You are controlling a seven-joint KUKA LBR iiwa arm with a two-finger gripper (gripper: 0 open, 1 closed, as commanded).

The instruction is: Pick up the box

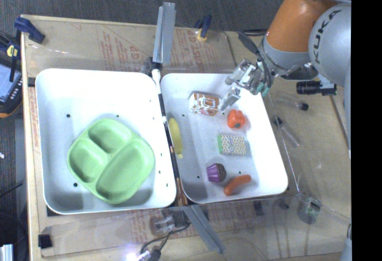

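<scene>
The box [205, 103] is a small orange-and-white carton lying flat in the far part of the right bin [271, 152]. My gripper [231, 91] hangs over the far right of that bin, just right of the box. Its fingers are spread open with nothing between them. The lower fingertip [228, 101] comes close to the box's right end; I cannot tell whether it touches.
The right bin also holds a banana [174, 134] along its left wall, an orange pepper [236, 119], a green patterned packet [232, 144], a purple toy [216, 172] and a carrot [237, 184]. A green divided plate [111, 160] lies in the left bin [54, 92].
</scene>
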